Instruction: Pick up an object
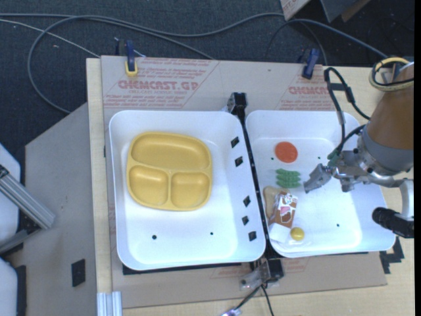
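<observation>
In the right bin [342, 232] lie an orange-red disc [286, 152], a small green piece [287, 177], a brown and white packet [283, 209] and a small yellow ball [297, 234]. My gripper [316, 179] hangs over the middle of this bin, its fingers pointing left toward the green piece and stopping just right of it. Nothing shows between the fingers. The grey arm with its orange band [395, 120] comes in from the right.
A yellow three-compartment tray [170, 170] sits in the left bin [191, 245]. A black divider with clips [245, 176] runs between the bins. Cables loop over the right bin's back corner [339, 91]. Blue clamps [131, 56] hold the board at the back.
</observation>
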Action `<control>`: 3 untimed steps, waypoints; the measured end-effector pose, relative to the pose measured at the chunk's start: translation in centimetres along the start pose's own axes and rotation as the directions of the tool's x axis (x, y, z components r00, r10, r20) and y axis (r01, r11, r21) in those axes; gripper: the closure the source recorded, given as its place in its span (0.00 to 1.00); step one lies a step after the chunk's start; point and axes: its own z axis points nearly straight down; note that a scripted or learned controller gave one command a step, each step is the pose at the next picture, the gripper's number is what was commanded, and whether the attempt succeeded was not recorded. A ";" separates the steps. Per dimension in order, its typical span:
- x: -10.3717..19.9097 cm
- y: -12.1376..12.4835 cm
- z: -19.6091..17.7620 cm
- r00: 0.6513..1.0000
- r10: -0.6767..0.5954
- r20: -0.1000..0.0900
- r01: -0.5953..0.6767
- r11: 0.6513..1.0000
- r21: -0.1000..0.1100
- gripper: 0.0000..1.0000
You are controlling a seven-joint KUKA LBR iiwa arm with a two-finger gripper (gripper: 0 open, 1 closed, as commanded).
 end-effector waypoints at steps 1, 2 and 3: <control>0.0 0.3 -0.6 1.000 -0.003 0.002 0.003 1.000 -0.013 0.00; -0.7 0.3 3.9 1.000 -0.002 0.001 0.002 1.000 -0.008 0.00; -1.1 0.5 8.3 1.000 -0.002 0.001 0.002 1.000 -0.009 0.00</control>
